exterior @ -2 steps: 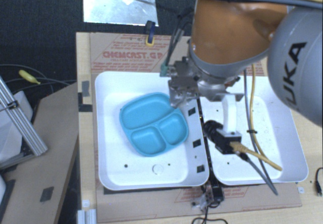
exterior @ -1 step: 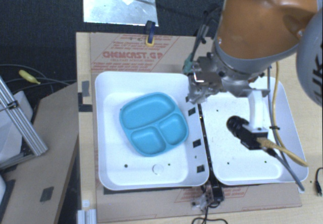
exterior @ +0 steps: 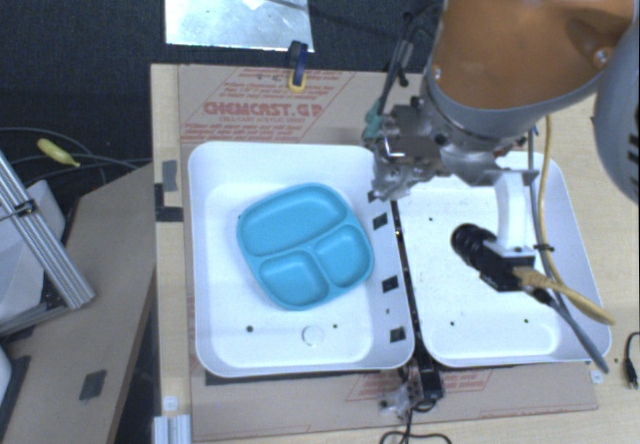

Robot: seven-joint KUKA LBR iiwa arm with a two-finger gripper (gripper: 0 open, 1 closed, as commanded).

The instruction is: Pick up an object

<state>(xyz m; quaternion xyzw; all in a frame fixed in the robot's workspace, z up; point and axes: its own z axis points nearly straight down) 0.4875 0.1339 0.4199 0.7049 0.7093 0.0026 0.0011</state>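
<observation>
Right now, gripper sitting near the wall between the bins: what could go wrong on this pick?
The gripper hangs over the wall between the bins; a straight descent may strike that wall instead of an object.
The blue divided plate is wide and shallow, so a pinch grasp probably needs its rim and may slip or tip.
The plate's right edge lies close to the right wall of the left bin, leaving little room to get around it.

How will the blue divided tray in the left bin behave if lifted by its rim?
The blue divided tray looks like moulded plastic, so probably stiff and light. It lies flat, so it should slide on the white bin rather than roll. Its smooth rounded rim may slip.
</observation>
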